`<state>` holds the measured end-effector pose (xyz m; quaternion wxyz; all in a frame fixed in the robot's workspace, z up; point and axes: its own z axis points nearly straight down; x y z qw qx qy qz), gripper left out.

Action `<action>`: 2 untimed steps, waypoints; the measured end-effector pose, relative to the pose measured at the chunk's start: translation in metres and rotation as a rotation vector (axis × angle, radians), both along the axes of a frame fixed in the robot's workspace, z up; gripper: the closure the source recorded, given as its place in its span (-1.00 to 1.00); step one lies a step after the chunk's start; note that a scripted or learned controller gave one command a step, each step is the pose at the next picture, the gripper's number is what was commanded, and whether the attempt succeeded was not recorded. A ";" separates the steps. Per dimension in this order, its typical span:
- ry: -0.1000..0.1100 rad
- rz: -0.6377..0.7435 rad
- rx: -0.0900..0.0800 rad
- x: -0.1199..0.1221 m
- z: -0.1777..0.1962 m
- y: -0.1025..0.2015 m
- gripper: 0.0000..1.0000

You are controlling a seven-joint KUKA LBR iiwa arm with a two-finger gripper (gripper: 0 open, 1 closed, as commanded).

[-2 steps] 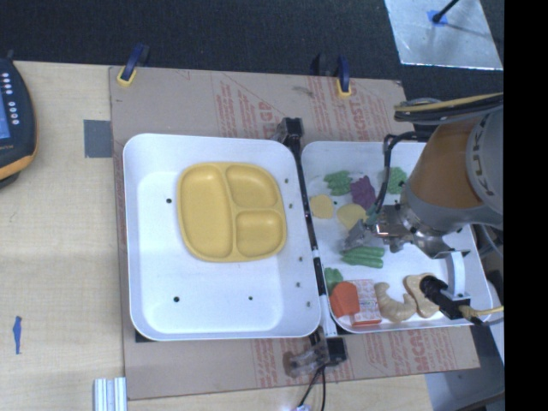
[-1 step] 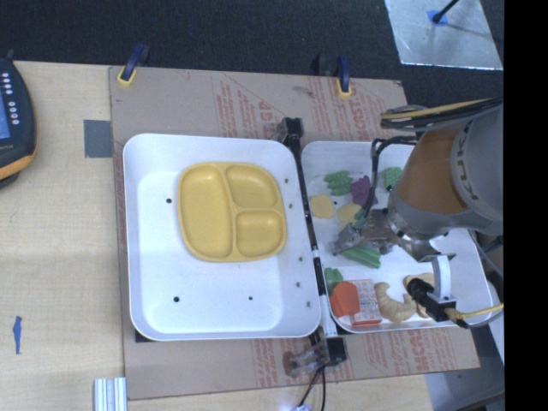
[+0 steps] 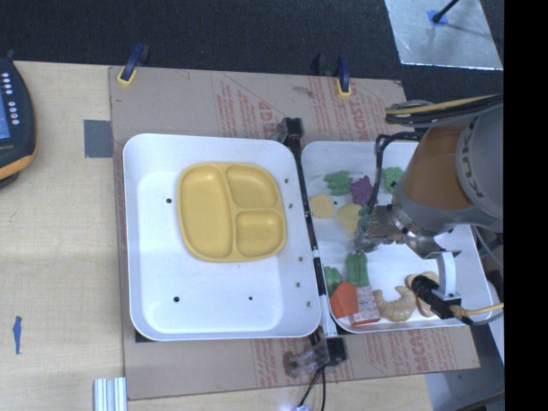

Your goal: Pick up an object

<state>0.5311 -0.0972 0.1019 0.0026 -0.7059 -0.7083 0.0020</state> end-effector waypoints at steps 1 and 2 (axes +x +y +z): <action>0.000 0.000 0.000 0.000 0.000 0.000 -1.00; 0.002 -0.002 0.001 -0.058 -0.006 -0.004 -1.00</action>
